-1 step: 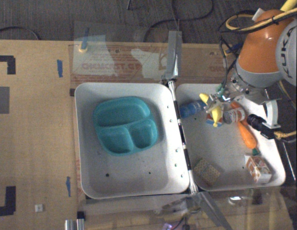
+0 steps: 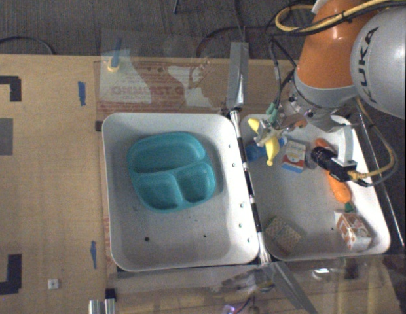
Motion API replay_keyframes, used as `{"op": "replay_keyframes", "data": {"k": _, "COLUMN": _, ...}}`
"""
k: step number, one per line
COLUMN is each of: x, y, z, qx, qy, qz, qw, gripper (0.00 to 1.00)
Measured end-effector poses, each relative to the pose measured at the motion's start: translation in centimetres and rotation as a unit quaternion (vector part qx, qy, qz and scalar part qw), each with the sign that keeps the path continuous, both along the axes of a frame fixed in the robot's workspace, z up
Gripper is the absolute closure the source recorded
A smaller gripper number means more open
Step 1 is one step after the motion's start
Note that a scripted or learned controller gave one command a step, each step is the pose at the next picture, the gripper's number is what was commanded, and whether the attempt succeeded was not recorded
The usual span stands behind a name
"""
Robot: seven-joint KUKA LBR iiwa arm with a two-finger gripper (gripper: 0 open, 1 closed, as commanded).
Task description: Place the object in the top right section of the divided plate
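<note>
A teal divided plate [image 2: 171,171] lies in the left white bin [image 2: 124,234], with one long section along its top and two smaller ones below. In the right bin [image 2: 308,227], a yellow banana [image 2: 270,144] sits close to the left wall, partly over a blue object [image 2: 255,152]. My gripper [image 2: 279,122] hangs right over the banana's upper end, under the grey and orange wrist [image 2: 327,51]. Whether it is touching the banana is unclear from this angle.
The right bin also holds a small red and white carton [image 2: 294,156], an orange carrot [image 2: 340,188], a small printed box [image 2: 353,230] and a brown textured square [image 2: 283,233]. A metal divider [image 2: 245,175] separates the bins. A black part [image 2: 327,159] of the arm juts over the carrot.
</note>
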State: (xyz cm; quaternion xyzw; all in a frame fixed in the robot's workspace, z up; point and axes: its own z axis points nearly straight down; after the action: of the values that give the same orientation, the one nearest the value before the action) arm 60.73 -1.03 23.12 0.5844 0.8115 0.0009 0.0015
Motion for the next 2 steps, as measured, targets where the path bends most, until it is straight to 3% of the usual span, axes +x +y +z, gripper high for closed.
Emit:
{"op": "replay_keyframes", "data": {"k": 1, "x": 5.2, "y": 6.0, "z": -4.6, "qx": -0.0002, "qy": 0.000, "qz": 0.049, "qw": 0.9988, "gripper": 1.00}}
{"op": "replay_keyframes", "data": {"k": 2, "x": 4.5, "y": 14.0, "z": -5.4, "qx": 0.0000, "qy": 0.000, "qz": 0.215, "qw": 0.9767, "gripper": 1.00}}
